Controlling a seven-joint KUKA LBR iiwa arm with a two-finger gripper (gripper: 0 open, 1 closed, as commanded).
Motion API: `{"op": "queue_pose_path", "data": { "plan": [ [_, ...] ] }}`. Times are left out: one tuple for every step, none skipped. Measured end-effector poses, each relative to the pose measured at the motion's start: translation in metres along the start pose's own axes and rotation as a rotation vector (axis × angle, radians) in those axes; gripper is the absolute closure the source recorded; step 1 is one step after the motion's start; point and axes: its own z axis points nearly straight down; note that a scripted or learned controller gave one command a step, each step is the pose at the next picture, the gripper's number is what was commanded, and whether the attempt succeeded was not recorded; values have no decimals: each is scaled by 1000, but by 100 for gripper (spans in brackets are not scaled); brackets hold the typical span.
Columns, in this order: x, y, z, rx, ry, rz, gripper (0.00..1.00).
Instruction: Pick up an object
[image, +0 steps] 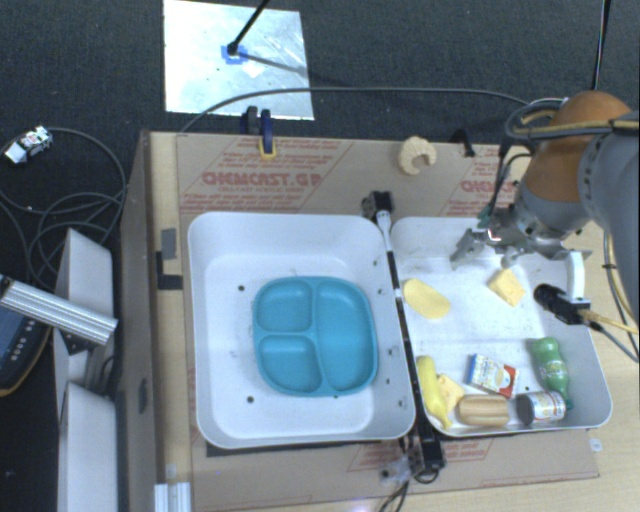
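Note:
My gripper (487, 250) hangs over the far part of the right bin (596, 352), open, with nothing between its fingers. A yellow wedge (507, 287) lies just in front of it, apart from the fingertips. Left of that wedge rests a flat yellow oval piece (425, 298). Along the bin's near side are a banana (428, 382), a bread roll (482, 410), a small red and white carton (492, 374), a green bottle (549, 362) and a can (540, 406).
The left bin (225, 290) holds a blue divided plate (315, 335). A tan lump (418, 155) sits on the bench behind the bins. A thin divider (394, 300) runs between the two bins.

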Motion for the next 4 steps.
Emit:
{"op": "queue_pose_path", "data": {
  "plan": [
    [41, -10, 36, 3, 1, -3, 0],
    [10, 23, -28, -2, -1, -1, 0],
    [-36, 6, 19, 4, -1, 0, 0],
    [-61, 9, 36, 1, -1, 0, 0]
  ]
}}
